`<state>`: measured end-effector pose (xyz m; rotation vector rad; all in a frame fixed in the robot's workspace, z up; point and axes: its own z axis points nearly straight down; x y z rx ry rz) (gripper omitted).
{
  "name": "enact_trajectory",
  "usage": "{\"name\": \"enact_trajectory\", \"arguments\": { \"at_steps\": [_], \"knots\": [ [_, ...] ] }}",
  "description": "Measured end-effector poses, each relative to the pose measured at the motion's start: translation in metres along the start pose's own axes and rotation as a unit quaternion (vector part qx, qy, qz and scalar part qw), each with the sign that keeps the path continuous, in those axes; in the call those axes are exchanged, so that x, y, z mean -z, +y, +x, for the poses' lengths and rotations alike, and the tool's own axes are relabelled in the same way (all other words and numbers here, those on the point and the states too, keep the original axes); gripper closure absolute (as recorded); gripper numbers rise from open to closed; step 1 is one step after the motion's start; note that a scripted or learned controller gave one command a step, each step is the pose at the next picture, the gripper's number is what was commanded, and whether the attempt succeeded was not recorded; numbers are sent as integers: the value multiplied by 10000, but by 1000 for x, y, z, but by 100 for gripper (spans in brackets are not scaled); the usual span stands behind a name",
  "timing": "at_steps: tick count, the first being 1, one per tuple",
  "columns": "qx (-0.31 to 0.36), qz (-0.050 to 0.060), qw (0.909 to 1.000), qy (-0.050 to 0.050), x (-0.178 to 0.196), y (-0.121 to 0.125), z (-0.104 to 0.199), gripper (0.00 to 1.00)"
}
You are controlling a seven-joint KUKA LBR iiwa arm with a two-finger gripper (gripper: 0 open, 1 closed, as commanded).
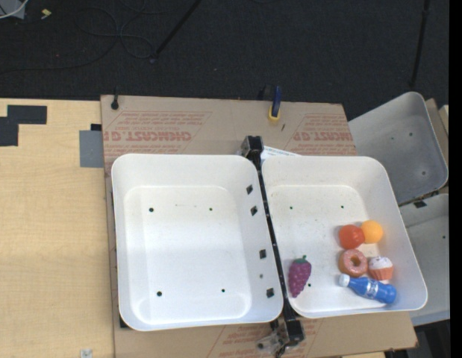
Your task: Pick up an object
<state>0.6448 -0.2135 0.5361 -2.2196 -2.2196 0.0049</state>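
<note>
The right bin (320,176) holds several small toy foods. A purple bunch of grapes (298,274) lies near its left wall at the front. Toward the front right sit a red tomato (350,236), an orange fruit (372,231), a pink-brown donut (354,262), a small cupcake (381,268) and a blue bottle (369,289) lying on its side. These last items are packed close together.
The left bin (186,177) stands beside the right one, joined by a black divider strip (262,222). Both rest on a cardboard sheet (216,125) on the wooden bench. A grey metal plate (402,140) lies at the right.
</note>
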Motion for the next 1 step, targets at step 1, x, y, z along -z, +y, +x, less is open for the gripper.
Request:
{"name": "enact_trajectory", "arguments": {
  "at_steps": [1],
  "knots": [
    [3, 6, 10000, 8, 0, -1, 9, 100]
  ]
}}
